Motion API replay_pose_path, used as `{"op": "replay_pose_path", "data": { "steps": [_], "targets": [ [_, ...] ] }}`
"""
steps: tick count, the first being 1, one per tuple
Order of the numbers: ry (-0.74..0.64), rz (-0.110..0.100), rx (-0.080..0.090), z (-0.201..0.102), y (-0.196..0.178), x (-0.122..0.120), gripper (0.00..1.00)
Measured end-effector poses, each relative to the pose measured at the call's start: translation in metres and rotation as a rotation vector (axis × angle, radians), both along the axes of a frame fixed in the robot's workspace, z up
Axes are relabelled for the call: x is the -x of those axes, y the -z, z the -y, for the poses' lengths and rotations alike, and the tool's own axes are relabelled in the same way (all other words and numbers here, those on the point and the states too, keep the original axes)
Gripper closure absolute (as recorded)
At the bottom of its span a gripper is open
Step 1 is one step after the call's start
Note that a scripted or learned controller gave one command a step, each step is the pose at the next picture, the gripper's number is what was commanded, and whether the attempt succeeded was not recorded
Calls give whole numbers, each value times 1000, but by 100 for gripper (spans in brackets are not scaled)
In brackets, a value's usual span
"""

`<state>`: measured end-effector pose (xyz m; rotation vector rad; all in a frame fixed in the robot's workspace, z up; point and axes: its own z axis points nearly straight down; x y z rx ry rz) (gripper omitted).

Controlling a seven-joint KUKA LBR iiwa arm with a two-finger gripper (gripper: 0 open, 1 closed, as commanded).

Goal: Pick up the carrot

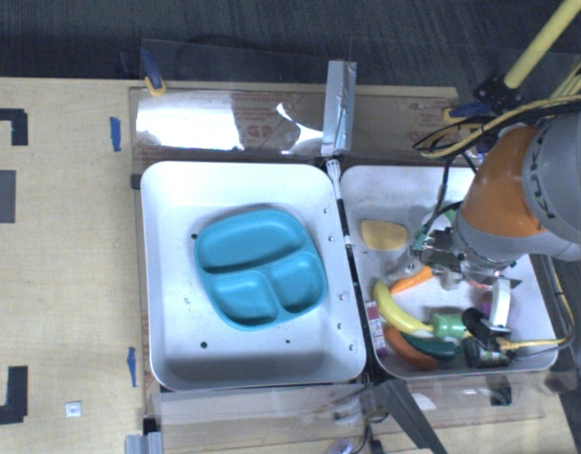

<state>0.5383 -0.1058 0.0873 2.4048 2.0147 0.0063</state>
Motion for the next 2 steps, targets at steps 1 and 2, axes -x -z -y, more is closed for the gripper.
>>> {"op": "replay_pose_path", "data": {
  "steps": [1,2],
  "targets": [
    [2,6,1,0,-12,-2,100],
    [-228,-2,0,-47,-98,-13,100]
  ]
}}
